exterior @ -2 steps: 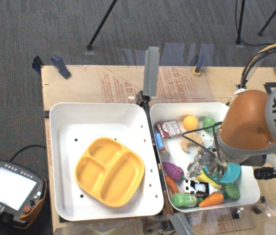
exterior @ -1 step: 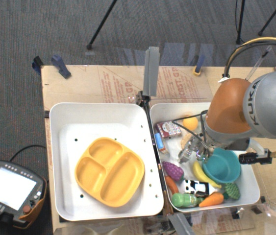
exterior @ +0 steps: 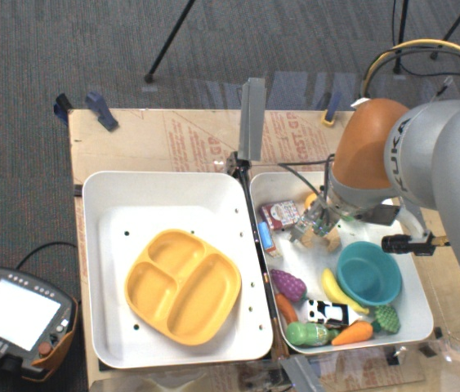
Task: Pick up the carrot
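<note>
The carrot [exterior: 353, 333] lies in the right-hand bin [exterior: 422, 300], close against its near wall towards the right corner; its long axis runs almost level across the view, tilted a little, the orange body tapering to the left and downward, the leafy green top [exterior: 387, 319] at the right and slightly higher; its pointed end touches or nearly touches a green vegetable [exterior: 311, 333] lying beside it along the same wall.

The same bin holds more: a teal bowl [exterior: 368, 274] upright near the right wall; a yellow banana [exterior: 337, 291] curved along the bowl's left rim; a black-and-white cow-patterned item [exterior: 328, 312] just above the carrot; a purple grape bunch [exterior: 288, 284]; a second small orange piece [exterior: 285, 307] by the left wall; a red packet [exterior: 282, 215] and a small blue-capped tube [exterior: 266, 238] near the far left corner.

The left-hand bin [exterior: 107, 211] contains a yellow divided plate [exterior: 183, 285] with three compartments, lying flat.

The end effector [exterior: 314, 227] sits low in the far part of the right-hand bin, beside the red packet and well apart from the carrot; whether it is spread or pressed together cannot be told.

Both bins rest on a cardboard-covered bench [exterior: 156, 141].
</note>
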